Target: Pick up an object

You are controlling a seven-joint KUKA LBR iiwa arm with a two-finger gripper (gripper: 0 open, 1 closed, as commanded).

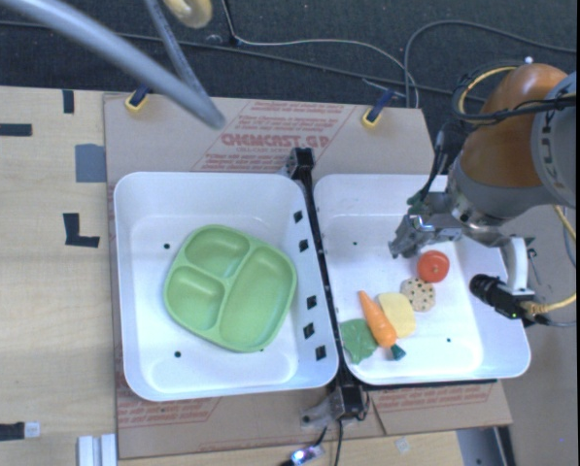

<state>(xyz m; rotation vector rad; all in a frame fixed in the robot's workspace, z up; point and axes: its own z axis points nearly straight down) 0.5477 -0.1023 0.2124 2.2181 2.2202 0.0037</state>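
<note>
The two-finger gripper [406,241] is seen low in the right white bin [367,197], and whether its jaws are open or closed cannot be told; nothing is visibly held between them. The small round red tomato-like object [433,265] is found just beside it, at about four o'clock. Further out, at about five o'clock, a speckled round cookie [422,294], a pale yellow block [398,313] and an orange carrot [377,320] are clustered.
</note>
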